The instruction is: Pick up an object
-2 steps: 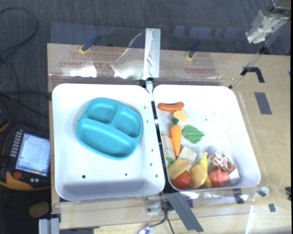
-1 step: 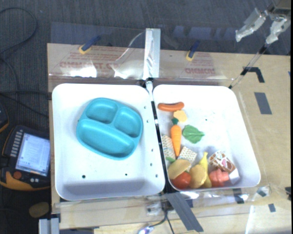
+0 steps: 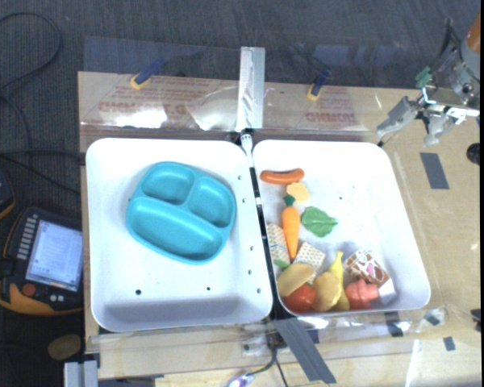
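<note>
Evidently light and rigid, the toy carrot (image 3: pixel 291 229) suits a mid-body grasp; gripper (image 3: pixel 414 120) fingers spread, holding nothing.

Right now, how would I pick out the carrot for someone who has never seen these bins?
Look in the right bin, along its left wall. The carrot lies just below the hot dog, beside the green leaf. It is the one long orange taper with a green top.
</note>
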Available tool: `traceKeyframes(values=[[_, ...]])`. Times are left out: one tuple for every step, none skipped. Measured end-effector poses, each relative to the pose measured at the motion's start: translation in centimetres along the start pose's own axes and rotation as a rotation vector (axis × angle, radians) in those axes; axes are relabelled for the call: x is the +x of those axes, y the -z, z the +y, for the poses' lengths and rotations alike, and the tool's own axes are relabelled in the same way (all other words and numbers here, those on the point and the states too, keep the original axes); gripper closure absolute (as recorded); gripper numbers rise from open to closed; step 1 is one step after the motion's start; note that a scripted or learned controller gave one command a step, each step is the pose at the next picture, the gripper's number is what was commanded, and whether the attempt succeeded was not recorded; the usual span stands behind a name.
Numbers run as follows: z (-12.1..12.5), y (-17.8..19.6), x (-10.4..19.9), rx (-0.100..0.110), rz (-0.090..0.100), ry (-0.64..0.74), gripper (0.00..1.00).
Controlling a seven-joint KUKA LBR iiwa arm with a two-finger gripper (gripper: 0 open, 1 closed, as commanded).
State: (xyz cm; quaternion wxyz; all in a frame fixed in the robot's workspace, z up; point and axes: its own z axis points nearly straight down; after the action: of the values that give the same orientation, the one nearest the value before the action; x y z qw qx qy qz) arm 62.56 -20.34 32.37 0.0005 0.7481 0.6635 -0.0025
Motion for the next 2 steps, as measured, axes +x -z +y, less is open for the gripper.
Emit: traceKeyframes(values=[[0.06,0.94,-0.01,0.000,-0.003,0.001,1.00],[0.05,0.93,-0.02,0.001,-0.003,0.001,0.00]])
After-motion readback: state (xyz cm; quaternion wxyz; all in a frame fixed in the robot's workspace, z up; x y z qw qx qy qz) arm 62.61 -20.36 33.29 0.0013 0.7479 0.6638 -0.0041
